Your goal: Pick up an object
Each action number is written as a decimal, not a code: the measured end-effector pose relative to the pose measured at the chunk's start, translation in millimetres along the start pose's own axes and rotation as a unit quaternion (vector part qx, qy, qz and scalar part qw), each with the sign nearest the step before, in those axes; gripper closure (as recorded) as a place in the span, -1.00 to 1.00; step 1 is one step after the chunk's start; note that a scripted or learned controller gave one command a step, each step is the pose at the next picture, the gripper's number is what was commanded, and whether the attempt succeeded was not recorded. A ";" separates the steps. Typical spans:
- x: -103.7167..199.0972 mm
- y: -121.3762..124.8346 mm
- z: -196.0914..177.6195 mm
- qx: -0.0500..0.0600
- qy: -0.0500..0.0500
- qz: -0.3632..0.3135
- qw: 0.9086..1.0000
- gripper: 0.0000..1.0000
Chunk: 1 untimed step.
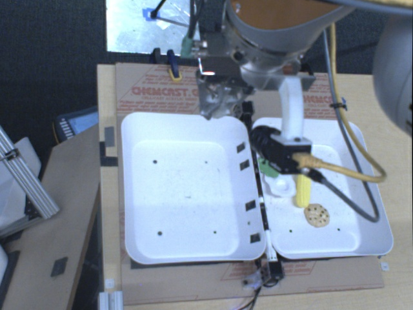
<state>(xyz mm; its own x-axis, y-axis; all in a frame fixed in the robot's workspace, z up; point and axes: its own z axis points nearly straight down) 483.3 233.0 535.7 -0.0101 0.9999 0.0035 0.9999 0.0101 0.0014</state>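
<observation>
My gripper [218, 103] hangs over the far rim of the left bin [139, 173], near the wall between the two bins, and it looks blurred. The right bin [361, 237] holds a round brown cookie [316, 215], a yellow stick-shaped piece [302, 191], a small white round piece [281, 186] and a green piece [268, 167], all on its left half. These things lie well to the right of and nearer than the gripper. I see nothing held in the gripper.
The bins stand side by side on a cardboard sheet [161, 86] with black clips [248, 186] along their shared wall. A yellow-and-blue clamp [173, 66] sits at the cardboard's far edge. A metal frame [26, 179] stands at the left.
</observation>
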 end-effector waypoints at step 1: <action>0.1 55.1 1.6 0.000 -0.002 0.005 1.000 1.00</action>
<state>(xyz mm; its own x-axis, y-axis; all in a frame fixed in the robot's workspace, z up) 538.4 233.7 534.1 0.0006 1.0000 0.0001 1.0000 -0.0006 0.0022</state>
